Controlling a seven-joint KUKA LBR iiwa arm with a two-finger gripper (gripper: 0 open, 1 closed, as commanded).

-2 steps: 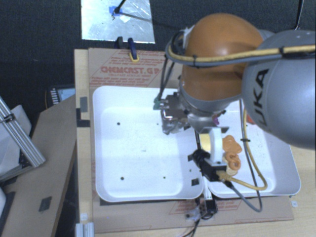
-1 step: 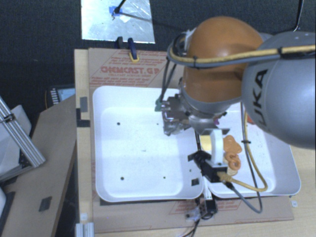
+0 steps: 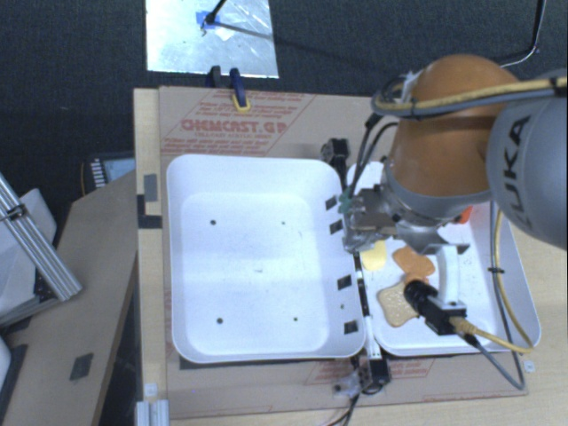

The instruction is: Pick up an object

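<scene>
The arm's orange band (image 3: pixel 448 122) and grey wrist hang over the right bin (image 3: pixel 524 318). My gripper (image 3: pixel 366 231) points down at that bin's left edge, mostly hidden under the wrist. Just below it lie a pale yellow piece (image 3: pixel 376 256), an orange piece (image 3: pixel 414 262) and a tan slice shaped like toast (image 3: pixel 393 305). A white strip (image 3: pixel 447 273) lies to their right. A small red thing (image 3: pixel 462 216) peeks out from under the arm.
The left bin (image 3: pixel 257 256) shows its white floor with a few dark dots. A black plug on a yellow cable (image 3: pixel 433 311) crosses the right bin's front part. Black clips (image 3: pixel 348 282) line the divide between the bins.
</scene>
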